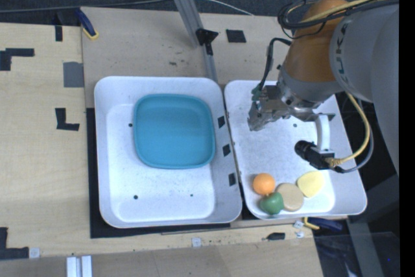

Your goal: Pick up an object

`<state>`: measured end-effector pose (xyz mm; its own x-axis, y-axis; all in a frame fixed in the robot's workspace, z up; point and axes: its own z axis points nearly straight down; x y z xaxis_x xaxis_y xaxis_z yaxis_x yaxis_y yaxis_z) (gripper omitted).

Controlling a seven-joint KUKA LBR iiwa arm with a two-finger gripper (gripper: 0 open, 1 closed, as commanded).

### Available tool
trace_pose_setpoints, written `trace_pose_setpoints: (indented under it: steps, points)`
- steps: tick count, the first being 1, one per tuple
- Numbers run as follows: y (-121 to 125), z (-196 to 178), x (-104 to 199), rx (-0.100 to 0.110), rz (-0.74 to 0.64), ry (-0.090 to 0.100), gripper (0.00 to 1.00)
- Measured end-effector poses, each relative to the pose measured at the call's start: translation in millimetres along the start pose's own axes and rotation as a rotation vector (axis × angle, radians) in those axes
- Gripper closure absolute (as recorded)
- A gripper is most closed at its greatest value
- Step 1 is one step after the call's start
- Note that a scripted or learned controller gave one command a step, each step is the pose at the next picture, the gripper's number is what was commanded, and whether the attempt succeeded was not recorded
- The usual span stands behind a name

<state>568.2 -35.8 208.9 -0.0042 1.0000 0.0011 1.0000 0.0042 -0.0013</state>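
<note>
Right bin [249, 159]: fruit [264, 183] below tool [257, 122]

From my feed, the worktop [39, 139] looks like pale matt wood or board, and the two white bins [162, 204] [279, 146] read as smooth plastic, lightly speckled. The blue plate [174, 130] looks like smooth, faintly glossy plastic. The arm's orange band [311, 48] has a glossy sheen, and the gripper [259, 115] looks like dull grey metal.
</note>
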Motion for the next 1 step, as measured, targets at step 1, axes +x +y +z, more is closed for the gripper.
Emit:
trace_pose_setpoints:
  steps: [1]
  points:
    - [7.6,-1.5,61.3,0.000,-0.001,0.000,1.00]
